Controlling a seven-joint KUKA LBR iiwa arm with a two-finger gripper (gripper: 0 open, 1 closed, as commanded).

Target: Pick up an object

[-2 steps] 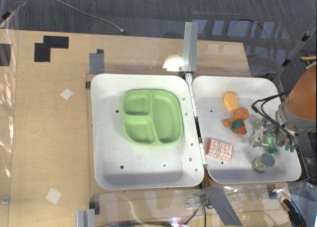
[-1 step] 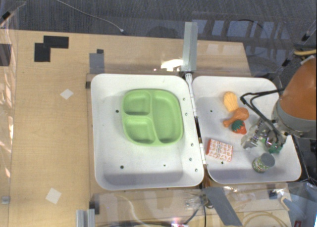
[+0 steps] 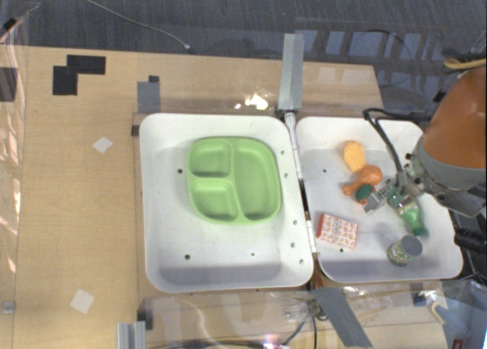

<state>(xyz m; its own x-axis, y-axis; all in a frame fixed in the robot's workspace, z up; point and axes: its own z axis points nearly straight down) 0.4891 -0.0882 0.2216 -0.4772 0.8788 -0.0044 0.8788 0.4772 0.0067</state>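
Gripper: the gripper [image 3: 383, 197] hangs low over the right bin [image 3: 327, 252], its metal tip close beside the drumstick; whether its fingers are spread or pressed together, I cannot tell, and nothing shows between them.
Arm: the arm [image 3: 456, 138] reaches in from the right edge, its orange band high over the bin's right side, its grey wrist angled down and leftward to the gripper.
Cable: a black cable [image 3: 380, 136] loops from the wrist up over the bin's far right part.
Drumstick: an orange-brown drumstick [image 3: 363, 179] lies just left of the gripper, touching or nearly touching its tip.
Yellow piece: a yellow-orange food piece [image 3: 353, 155] lies beyond the drumstick, up and left of the gripper.
Bottle: a green bottle [image 3: 413, 218] lies just right of the gripper, towards the bin's near edge.
Can: a small can [image 3: 404, 249] stands nearer the front rim, below the bottle.
Packet: a red-and-white packet [image 3: 336, 231] lies flat, down and left of the gripper.
Open room: bare white floor lies left of the gripper, towards the divider, and along the far left corner.
Left bin: the left bin [image 3: 163, 188], well apart from the gripper, bears a green divided tray [image 3: 232, 180] at its middle.
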